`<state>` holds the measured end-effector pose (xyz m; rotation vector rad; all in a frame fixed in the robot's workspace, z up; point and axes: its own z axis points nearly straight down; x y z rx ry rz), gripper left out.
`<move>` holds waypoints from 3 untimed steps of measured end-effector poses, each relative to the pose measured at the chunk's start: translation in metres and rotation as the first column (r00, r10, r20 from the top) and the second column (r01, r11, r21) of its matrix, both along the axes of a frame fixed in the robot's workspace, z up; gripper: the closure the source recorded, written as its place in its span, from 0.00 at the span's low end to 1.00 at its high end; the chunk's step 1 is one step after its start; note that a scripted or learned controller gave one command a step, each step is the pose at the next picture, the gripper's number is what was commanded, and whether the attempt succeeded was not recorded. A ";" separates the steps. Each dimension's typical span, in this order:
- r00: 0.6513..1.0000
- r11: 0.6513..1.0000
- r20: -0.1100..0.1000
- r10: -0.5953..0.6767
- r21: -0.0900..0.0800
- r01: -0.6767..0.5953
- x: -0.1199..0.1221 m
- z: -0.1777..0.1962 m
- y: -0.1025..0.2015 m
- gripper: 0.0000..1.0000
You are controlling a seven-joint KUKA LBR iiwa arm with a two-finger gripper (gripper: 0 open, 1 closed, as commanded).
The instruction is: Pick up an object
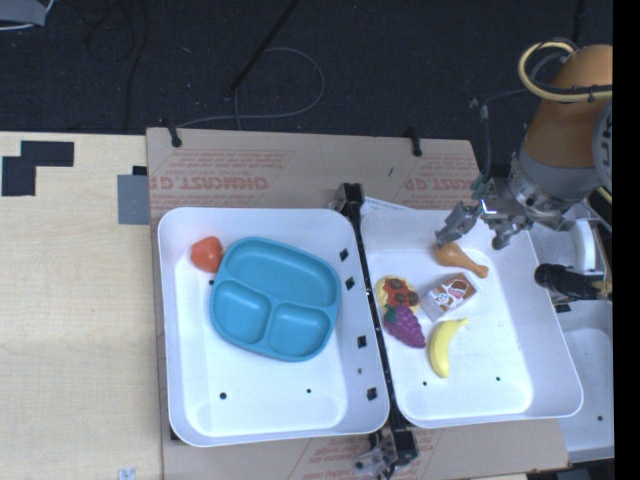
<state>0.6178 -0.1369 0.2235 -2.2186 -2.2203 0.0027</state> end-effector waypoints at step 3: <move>1.000 1.000 0.002 -0.001 -0.002 0.001 -0.004 -0.136 -0.008 0.00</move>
